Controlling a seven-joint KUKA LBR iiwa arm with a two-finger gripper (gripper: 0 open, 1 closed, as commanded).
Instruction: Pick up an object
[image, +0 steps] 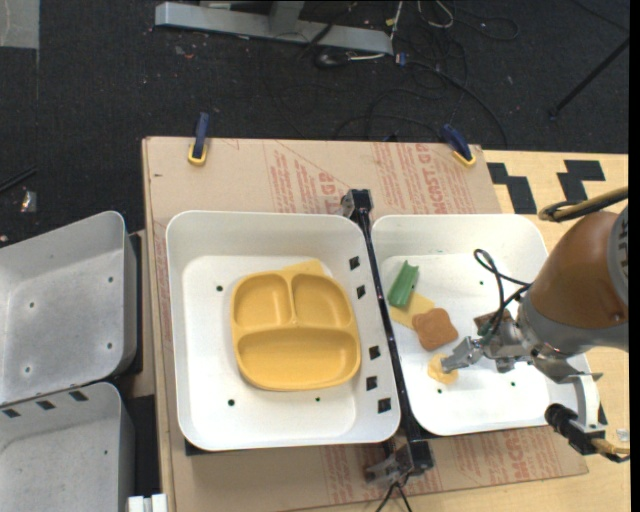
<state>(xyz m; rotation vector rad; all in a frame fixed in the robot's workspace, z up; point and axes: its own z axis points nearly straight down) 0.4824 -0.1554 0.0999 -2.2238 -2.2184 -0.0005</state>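
Two bins: we see a yellow tray (296, 332) in the left bin (190, 300).
Green piece (403, 284): long axis runs upper-right to lower-left.
Gripper (452, 363): low over a yellow scrap (438, 372); we cannot tell its opening.

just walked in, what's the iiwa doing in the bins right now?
The arm is reaching into the right bin on a pick attempt. Its gripper is low over a small yellow piece near the bin's front, beside a brown toast-like piece and a green piece. Nothing is visibly lifted yet. The left bin holds a yellow divided plate, untouched.
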